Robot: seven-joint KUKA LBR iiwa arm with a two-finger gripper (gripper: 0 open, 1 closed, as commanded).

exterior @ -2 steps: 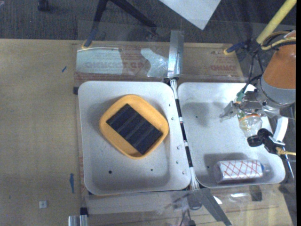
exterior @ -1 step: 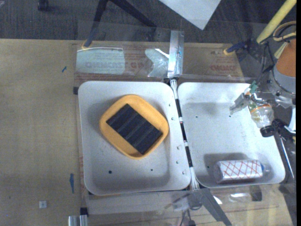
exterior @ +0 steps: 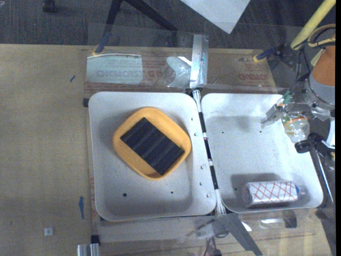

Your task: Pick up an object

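Note:
A yellow pad with a black ribbed panel (exterior: 152, 143) lies tilted in the middle of the left bin (exterior: 106, 196). A white cylinder with a red criss-cross pattern (exterior: 270, 192) lies on its side near the front of the right bin (exterior: 240, 143). My gripper (exterior: 287, 119) hangs over the right bin's far right corner, well behind the cylinder. Under the wrist sits a small clear, orange-tinted shape (exterior: 296, 127); I cannot make out what it is or whether it is held.
A metal divider strip (exterior: 206, 143) runs between the two bins. Clear plastic sheets and a metal bracket (exterior: 198, 63) lie on the bench behind the bins. Cables and a yellow rod (exterior: 317, 15) crowd the back right. Chair legs (exterior: 122, 4) stand on the floor behind.

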